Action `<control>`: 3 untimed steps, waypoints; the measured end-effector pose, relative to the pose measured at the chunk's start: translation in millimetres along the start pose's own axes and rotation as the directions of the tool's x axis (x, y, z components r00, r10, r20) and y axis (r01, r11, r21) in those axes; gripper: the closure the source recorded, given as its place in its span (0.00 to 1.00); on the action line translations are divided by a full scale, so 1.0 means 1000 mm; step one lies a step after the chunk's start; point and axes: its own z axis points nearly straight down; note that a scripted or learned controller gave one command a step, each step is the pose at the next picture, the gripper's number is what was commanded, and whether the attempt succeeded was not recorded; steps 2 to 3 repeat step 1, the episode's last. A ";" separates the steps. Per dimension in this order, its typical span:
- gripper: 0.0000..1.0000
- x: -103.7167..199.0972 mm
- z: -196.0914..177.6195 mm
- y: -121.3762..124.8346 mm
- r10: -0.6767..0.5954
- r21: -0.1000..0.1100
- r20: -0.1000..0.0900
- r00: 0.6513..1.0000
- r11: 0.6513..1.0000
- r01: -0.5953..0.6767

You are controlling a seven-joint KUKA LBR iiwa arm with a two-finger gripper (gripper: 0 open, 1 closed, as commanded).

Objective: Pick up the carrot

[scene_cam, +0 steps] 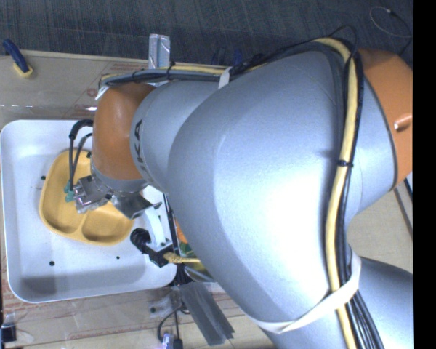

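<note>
The big grey arm (pixel 276 187) reaches in from the right and bends down low. Its orange band (pixel 116 133) sits just above the gripper (pixel 87 195).

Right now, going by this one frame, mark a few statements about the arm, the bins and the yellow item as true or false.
1. The arm covers most of the right half of the view. True.
2. A yellow dish-like item lies in the left bin. True.
3. The yellow item lies on the bare bench outside both bins. False: it sits inside the left white bin.
4. The arm's wrist end is above the left bin, over the yellow item. True.
5. The band above the wrist is blue. False: the orange band is orange.
</note>
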 end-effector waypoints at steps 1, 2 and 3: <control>1.00 0.000 -0.014 -0.003 -0.004 0.008 -0.007 1.000 1.000 0.004; 1.00 0.000 -0.014 -0.003 -0.004 0.008 -0.007 1.000 1.000 0.004; 1.00 0.000 -0.014 -0.003 -0.004 0.008 -0.007 1.000 1.000 0.004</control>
